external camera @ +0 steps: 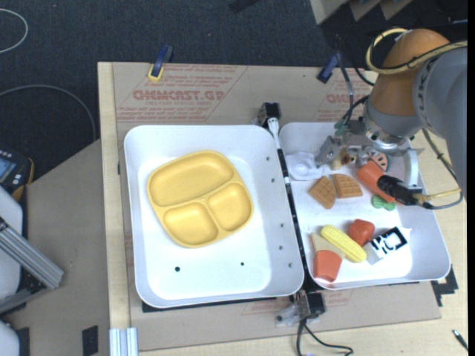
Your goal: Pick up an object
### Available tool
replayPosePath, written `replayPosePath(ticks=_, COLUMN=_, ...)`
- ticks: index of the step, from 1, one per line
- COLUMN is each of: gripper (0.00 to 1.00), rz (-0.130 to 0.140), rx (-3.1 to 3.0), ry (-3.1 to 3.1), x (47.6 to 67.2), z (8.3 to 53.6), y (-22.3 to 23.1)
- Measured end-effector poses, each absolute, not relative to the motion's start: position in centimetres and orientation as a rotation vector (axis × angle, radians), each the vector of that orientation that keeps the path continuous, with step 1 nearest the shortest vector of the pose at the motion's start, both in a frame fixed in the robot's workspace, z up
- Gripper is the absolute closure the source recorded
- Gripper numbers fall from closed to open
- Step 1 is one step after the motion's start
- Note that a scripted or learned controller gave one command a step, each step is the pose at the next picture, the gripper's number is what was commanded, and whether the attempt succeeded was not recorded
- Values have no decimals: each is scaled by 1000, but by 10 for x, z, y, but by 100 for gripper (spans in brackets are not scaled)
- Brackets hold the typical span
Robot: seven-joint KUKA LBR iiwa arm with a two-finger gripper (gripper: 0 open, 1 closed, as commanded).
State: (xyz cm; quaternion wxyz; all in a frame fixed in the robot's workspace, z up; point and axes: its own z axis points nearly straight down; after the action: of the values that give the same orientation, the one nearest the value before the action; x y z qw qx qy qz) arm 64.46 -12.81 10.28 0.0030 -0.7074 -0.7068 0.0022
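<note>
In the right bin point(438, 262), the likeliest object to pick is the orange carrot-like toy point(369, 173) lying near the bin's 1 o'clock corner, just beside the gripper point(349, 150), which hangs low over the upper part of that bin; whether the gripper is spread or clenched I cannot tell, and nothing can be seen held in it. The carrot looks like light, stiff, smooth plastic, so it would probably slip unless taken across its narrow middle. At about 8 o'clock from it lie two waffle-like brown pieces point(335, 189), touching each other, flat and thin, probably hard to get under. Toward the bin's 6 o'clock edge lie a yellow corn cob point(342, 243), a red tomato-like piece point(361, 231) just beside it, an orange-red cup-like piece point(327, 265) and a black-and-white block point(389, 242). A small green piece point(384, 200) sits near the 3 o'clock side, and a pale white item point(300, 165) lies at the 10 o'clock side. The left bin point(141, 199) holds a yellow divided plate point(199, 197), well apart from the arm. Both bins rest on a bench point(111, 110) topped with printed cardboard, with clamps at its 12 o'clock edge; dark carpet and loose cables lie beyond.
</note>
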Motion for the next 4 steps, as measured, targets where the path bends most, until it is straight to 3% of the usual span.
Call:
replayPosePath(ticks=1, gripper=0, rz=4, rx=-2219, ry=-2219, x=644, z=84, y=-127)
replayPosePath(ticks=2, gripper=100, rz=-1, rx=-2222, ry=-2221, x=646, z=96, y=-127)
replayPosePath(ticks=4, gripper=100, rz=-7, rx=-2225, ry=-2227, x=644, z=225, y=-122)
